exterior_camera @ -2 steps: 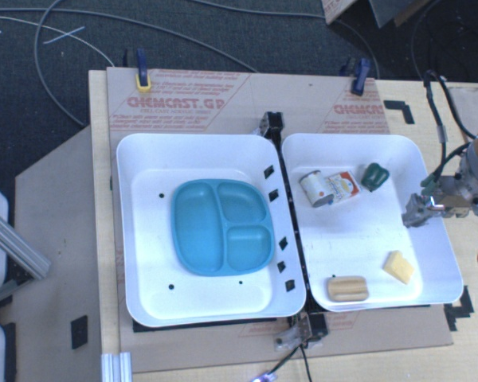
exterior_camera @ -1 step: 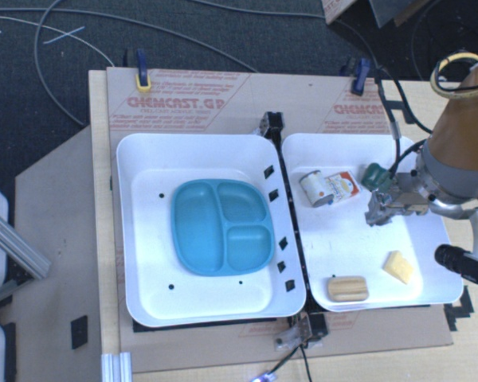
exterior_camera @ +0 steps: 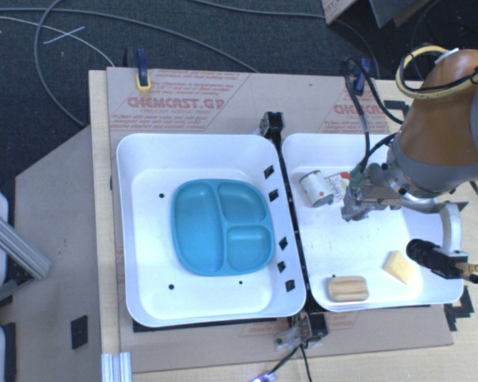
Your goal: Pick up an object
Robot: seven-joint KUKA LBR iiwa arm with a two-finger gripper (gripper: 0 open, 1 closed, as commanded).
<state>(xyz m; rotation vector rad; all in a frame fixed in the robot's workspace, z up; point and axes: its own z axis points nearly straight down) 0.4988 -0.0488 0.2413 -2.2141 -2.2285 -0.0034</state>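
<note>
In the right bin (exterior_camera: pixel 327 249) lie three loose objects. A small white cylindrical container with a printed label (exterior_camera: pixel 319 188) rests on its side near the bin's back left. A tan bun-shaped block (exterior_camera: pixel 347 289) sits at the front edge. A pale yellow wedge (exterior_camera: pixel 400 267) lies at the front right. My gripper (exterior_camera: pixel 352 209) hangs low over the bin, just right of the white container and close to it. The wrist body hides the fingers from above.
The left bin (exterior_camera: pixel 143 213) holds a blue divided plate (exterior_camera: pixel 221 226). A black divider with clips (exterior_camera: pixel 283 213) runs between the bins. A black handle-like part (exterior_camera: pixel 432 256) juts over the right bin's front right corner. Cables trail behind the bench.
</note>
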